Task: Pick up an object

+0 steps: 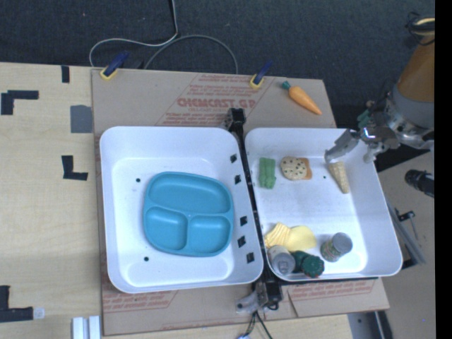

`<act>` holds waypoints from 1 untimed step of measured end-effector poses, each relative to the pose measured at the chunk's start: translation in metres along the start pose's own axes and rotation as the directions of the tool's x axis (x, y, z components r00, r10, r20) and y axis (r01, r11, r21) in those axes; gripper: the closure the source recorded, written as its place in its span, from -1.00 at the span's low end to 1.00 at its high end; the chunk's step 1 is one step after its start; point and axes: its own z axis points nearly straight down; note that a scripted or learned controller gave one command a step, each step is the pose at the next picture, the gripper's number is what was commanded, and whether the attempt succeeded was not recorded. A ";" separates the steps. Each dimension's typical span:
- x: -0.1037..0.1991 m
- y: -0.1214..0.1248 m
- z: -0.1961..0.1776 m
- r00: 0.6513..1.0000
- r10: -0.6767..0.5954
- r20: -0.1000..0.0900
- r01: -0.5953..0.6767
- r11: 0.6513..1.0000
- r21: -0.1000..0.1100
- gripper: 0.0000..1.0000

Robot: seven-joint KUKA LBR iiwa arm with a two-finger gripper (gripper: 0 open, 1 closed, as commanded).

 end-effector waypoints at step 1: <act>0.041 0.077 0.161 1.000 -0.006 0.002 0.006 1.000 -0.004 -1.00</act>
